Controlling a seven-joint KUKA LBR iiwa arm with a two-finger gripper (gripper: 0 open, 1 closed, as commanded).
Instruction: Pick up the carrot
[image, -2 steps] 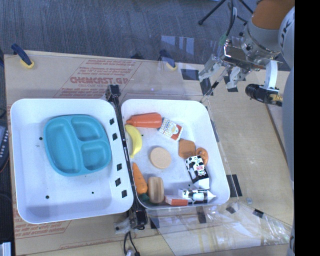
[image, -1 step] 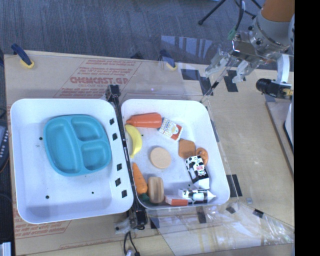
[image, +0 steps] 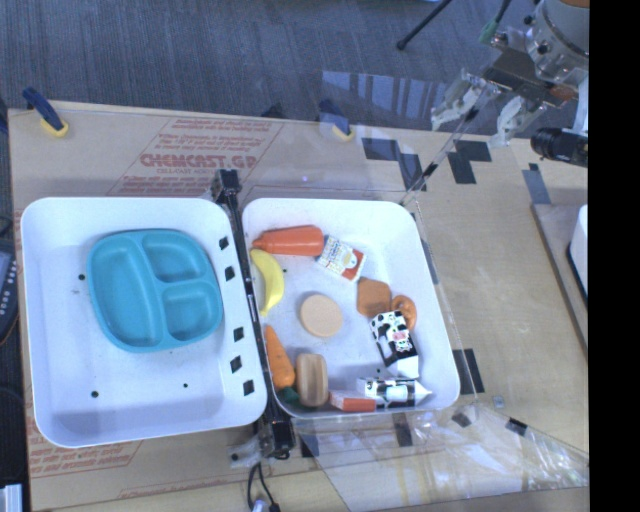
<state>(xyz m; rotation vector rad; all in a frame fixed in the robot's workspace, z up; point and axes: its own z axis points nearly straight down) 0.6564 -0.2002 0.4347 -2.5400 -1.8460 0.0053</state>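
The carrot (image: 279, 358) is a small orange piece with a green end. It lies along the left wall of the right bin (image: 430, 290), between a yellow banana (image: 267, 280) and a tan bread slice (image: 312, 379). My gripper (image: 470, 124) hangs well above and beyond the bin's far right corner, far from the carrot. Its two pale fingers (image: 452, 104) are spread apart and open, with nothing between them.
The right bin also holds a red-orange sausage (image: 290, 240), a small carton (image: 341, 259), a round cracker (image: 322, 315), a croissant (image: 402, 308), a cow-patterned carton (image: 394, 336) and a tube (image: 395, 391). A blue divided plate (image: 155, 288) sits in the left bin (image: 50, 380).
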